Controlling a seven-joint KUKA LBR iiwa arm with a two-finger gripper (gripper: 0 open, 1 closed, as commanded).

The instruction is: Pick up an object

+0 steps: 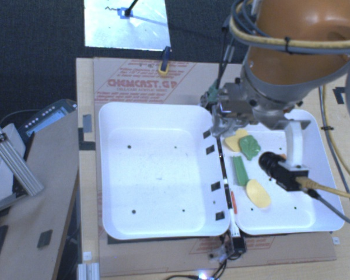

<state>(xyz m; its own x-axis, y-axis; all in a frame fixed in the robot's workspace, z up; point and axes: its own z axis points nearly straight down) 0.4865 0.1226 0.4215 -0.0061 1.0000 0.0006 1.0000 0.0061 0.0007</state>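
Two white bins sit side by side on a brown board (141, 80) over dark carpet, with a shiny metal sheet (126, 16) beyond. The left bin (157, 174) lies bare. The right bin (280, 214) holds a yellow oval piece (258, 193), a green stick (240, 170) and a green lump (249, 146). The arm's orange dome (303, 16) hides the gripper (240, 116), so I cannot tell its state.
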